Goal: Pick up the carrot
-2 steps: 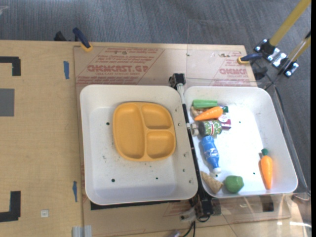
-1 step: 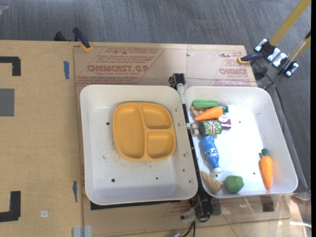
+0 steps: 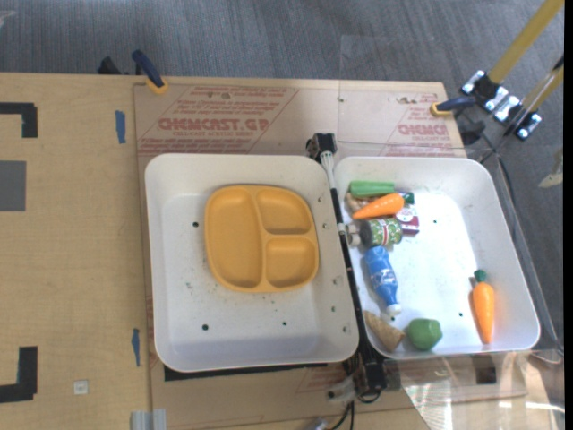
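Two carrots lie in the right bin [image 3: 448,240]. One orange carrot [image 3: 378,207] rests slantwise near the bin's far left corner, just below a green vegetable [image 3: 372,188] and above a small green-labelled bottle [image 3: 383,233]. The other carrot [image 3: 483,307], orange with a green top, lies lengthwise by the bin's right wall, apart from everything else.
A blue bottle [image 3: 381,276], a tan piece [image 3: 387,331] and a round green fruit [image 3: 424,333] line the right bin's left and near side. The left bin [image 3: 170,267] holds a yellow divided plate [image 3: 261,237]. Clamps and yellow bars [image 3: 501,88] stand at the far right.
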Tool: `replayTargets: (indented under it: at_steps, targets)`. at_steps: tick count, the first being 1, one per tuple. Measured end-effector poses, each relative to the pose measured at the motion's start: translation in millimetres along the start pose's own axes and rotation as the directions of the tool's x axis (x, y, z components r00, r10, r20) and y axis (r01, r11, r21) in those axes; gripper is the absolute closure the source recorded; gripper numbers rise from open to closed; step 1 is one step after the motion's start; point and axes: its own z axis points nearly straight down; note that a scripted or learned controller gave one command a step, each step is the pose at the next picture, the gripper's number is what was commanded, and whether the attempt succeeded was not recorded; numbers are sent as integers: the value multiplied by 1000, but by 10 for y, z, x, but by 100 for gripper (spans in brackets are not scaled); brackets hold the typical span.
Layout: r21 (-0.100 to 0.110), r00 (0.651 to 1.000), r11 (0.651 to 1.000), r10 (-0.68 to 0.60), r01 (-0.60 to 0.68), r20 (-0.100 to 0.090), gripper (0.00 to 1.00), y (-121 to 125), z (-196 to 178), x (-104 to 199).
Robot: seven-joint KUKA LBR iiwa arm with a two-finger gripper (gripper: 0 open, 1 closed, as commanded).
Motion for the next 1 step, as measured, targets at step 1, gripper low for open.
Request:
replayTargets:
  at_steps: [1]
  targets:
    - [-2, 911, 911, -413, 413, 0, 0, 136, 337, -202]
